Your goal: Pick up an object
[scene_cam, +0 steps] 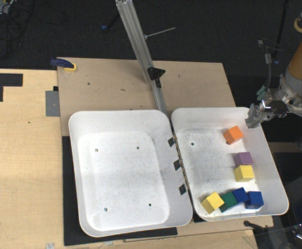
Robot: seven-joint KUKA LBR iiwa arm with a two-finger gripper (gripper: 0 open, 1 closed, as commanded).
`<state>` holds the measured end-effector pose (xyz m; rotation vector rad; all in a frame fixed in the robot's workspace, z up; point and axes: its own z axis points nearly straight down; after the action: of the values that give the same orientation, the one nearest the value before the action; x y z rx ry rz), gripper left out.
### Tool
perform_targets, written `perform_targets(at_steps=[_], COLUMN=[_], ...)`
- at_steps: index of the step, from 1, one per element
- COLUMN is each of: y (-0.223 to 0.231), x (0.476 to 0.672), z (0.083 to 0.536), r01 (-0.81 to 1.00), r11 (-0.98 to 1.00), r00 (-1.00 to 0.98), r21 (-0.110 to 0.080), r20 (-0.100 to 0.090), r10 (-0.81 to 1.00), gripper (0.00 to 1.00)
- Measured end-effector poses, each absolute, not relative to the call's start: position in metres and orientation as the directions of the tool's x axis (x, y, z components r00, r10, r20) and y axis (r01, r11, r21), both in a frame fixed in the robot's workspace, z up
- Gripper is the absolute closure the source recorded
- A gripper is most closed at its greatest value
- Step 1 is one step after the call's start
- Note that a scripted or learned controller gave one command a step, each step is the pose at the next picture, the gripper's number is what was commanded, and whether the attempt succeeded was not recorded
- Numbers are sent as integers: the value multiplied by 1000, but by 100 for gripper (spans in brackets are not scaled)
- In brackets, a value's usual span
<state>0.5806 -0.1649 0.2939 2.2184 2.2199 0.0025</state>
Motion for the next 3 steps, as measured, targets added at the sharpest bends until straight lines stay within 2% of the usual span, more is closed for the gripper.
perform_targets(at_steps=[1,2,3], y=[-110,-61,-12], x=[572,565,554], z=[292,267,266], r01=[1000,1000,1000], r11=[4,4,4], r00=[-4,-4,-4], r21=[-3,-5,-5], r20=[2,2,2], r10=[1000,1000,1000], gripper=[100,100,100])
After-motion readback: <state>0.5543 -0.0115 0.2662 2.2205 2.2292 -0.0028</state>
